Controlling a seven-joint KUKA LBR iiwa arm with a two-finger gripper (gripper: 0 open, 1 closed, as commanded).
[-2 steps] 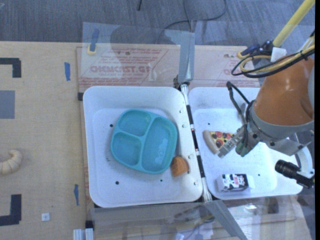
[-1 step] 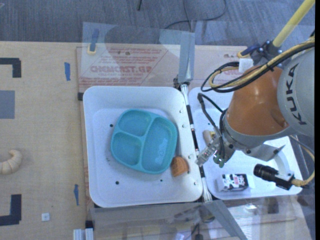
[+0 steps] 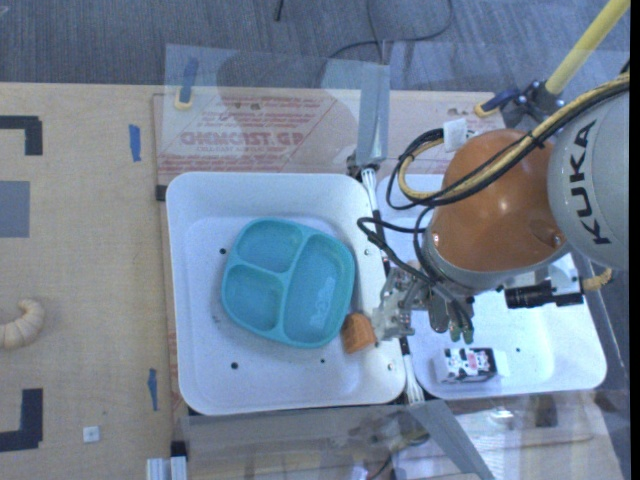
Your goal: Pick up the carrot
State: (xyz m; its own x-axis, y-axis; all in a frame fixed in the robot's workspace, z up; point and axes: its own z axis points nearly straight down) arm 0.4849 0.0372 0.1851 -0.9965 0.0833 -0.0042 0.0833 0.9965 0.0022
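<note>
Carrot (image 3: 356,332) lies in the left bin (image 3: 200,228), immediately left of the tool (image 3: 392,313), beside a teal divided plate (image 3: 290,283). Tool's state cannot be told. Judged light, firm, smooth, prone to rolling; grip across its middle.

Hand (image 3: 392,313) beside the carrot (image 3: 356,332), near the teal plate (image 3: 288,281).

small orange carrot (image 3: 357,332) lies in the left bin, near its right wall.
</note>
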